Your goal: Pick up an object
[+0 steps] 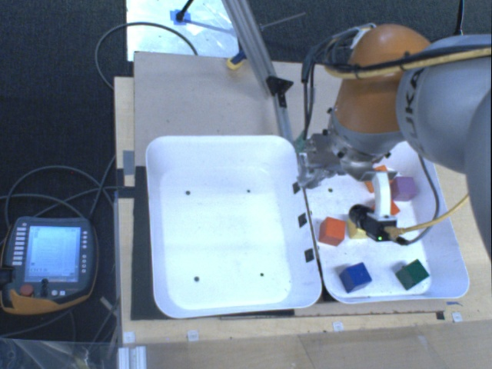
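The claw is hanging over the right bin's inner edge; how far open it is, I cannot tell; nothing is looking lifted yet; orange cube, blue cube and green cube are lying there, awaiting a grasp.

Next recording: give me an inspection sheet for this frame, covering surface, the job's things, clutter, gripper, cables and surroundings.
Surface: bench with a brown board; left bin and right bin side by side.
Job's things: in the right bin, orange block, blue block, green block, purple block.
Clutter: nothing seen.
Gripper: gripper at the right bin's left wall; whether it holds anything cannot be told.
Cables: black cables loop on the floor left of the bench.
Surroundings: teach pendant on dark carpet; metal pole slanting over the board.
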